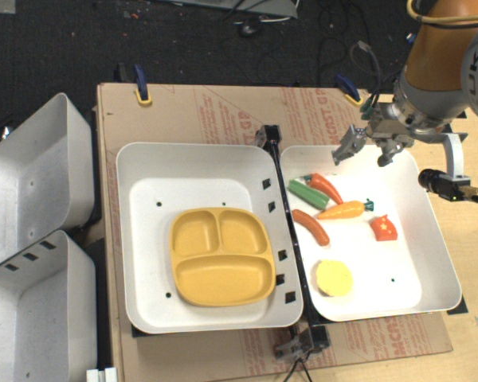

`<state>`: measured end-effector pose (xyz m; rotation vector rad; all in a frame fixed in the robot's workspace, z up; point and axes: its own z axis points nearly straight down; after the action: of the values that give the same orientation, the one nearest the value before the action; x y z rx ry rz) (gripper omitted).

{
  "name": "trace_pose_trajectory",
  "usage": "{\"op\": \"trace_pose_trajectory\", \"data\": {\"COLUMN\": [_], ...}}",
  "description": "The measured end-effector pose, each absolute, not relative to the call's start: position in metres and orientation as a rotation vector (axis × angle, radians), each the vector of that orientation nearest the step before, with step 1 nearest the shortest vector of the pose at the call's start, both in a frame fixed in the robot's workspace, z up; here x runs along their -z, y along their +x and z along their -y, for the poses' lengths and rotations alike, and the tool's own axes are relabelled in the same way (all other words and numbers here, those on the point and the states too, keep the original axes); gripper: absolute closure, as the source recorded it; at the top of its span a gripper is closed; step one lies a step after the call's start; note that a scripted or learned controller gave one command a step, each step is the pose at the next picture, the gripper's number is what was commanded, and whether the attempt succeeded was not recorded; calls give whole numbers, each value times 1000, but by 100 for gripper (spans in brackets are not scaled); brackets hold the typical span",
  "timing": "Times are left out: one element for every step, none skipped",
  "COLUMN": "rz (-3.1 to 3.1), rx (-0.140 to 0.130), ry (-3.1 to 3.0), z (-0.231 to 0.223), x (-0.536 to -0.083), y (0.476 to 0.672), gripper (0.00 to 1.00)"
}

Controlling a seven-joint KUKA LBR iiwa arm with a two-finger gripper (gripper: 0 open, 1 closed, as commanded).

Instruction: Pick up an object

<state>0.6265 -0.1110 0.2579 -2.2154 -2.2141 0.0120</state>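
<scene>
Arm is reaching in from the right, orange band above the wrist, grey body. Gripper [365, 151] is hanging over the far edge of the right bin [430, 281], fingers spread apart and gripping nothing; the two dark fingertips are showing clear white bin between them.

Objects are lying loose in the right bin, all of them toy food. A green piece [307, 193], long and pepper-like, is lying just beside a red-orange chili [327, 187], the two touching or nearly so. Just in front of them an orange carrot [342, 210] with a small dark green tip is pointing toward the bin's right side. A reddish sausage [311, 227] is lying slantwise below that. A small red chunk [384, 228] is sitting apart on the right. A flat yellow disc [334, 278] is resting nearest the front rim.

Left bin [139, 293] is holding a yellow divided plate [221, 257], three compartments.
</scene>
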Motion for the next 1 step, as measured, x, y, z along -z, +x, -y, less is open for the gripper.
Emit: {"op": "trace_pose_trajectory", "data": {"rz": [2223], "rx": [0], "ry": [-2220], "z": [111], "x": [-265], "y": [629], "gripper": [0]}}
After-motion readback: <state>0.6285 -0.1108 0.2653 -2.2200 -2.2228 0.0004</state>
